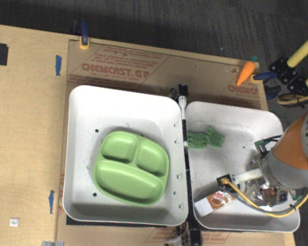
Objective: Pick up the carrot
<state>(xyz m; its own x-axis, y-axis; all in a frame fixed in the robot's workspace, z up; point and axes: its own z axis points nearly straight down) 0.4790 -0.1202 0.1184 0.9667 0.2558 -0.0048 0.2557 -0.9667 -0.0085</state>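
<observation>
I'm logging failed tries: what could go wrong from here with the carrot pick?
The carrot lies outside both bins, at the board's far edge beside a blue clamp, while the tool sits low in the right bin: it may well miss. A red-and-white packet lies right by the tool and might get grabbed instead.

Red lettering [115, 70], seemingly "CHEMCAST GP", is being displayed on the cardboard sheet [166, 71] along its far edge, behind the left bin [74, 138]. A second print [241, 90], cut off and unreadable, is being shown near the far right corner.
</observation>
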